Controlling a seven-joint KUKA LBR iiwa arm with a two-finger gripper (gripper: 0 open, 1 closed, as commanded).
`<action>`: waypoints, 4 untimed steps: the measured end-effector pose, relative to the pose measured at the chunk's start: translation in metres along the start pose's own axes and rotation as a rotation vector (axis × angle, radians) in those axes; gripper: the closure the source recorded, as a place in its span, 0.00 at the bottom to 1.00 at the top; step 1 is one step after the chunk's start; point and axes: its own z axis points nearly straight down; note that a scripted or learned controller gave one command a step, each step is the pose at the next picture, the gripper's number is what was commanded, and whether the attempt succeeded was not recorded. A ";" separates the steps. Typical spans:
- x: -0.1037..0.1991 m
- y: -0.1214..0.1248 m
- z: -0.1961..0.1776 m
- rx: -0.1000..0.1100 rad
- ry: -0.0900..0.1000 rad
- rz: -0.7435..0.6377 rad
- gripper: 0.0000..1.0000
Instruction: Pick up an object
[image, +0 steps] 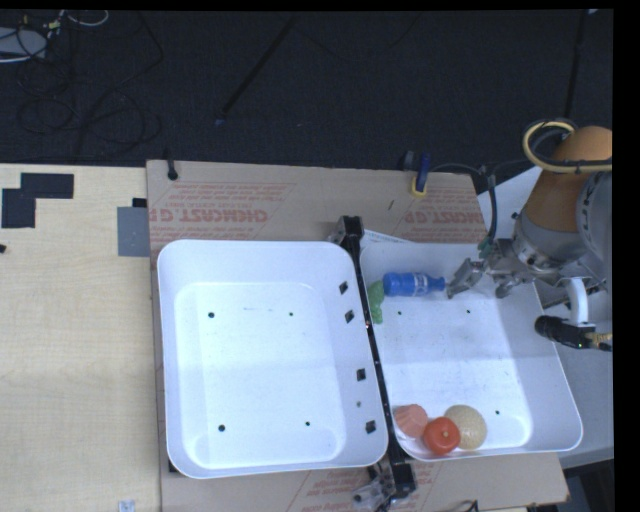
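A blue bottle with a white cap lies on its side at the back of the right bin, next to a green object by the divider. At the right bin's near edge sit a red ball, a pale tan ball and a pink piece. My gripper hangs over the back right of the right bin, just right of the bottle's cap. Its fingers look spread, with nothing between them.
The left bin stands beside the right one, a black divider rail between them. Cardboard lies under both bins. The arm's grey and orange wrist rises at the right edge.
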 end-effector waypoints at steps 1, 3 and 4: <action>0.056 -0.052 0.022 0.010 0.005 -0.001 0.00; -0.001 -0.052 -0.027 -0.001 -0.001 0.002 0.00; -0.002 -0.055 -0.037 0.003 0.002 0.005 1.00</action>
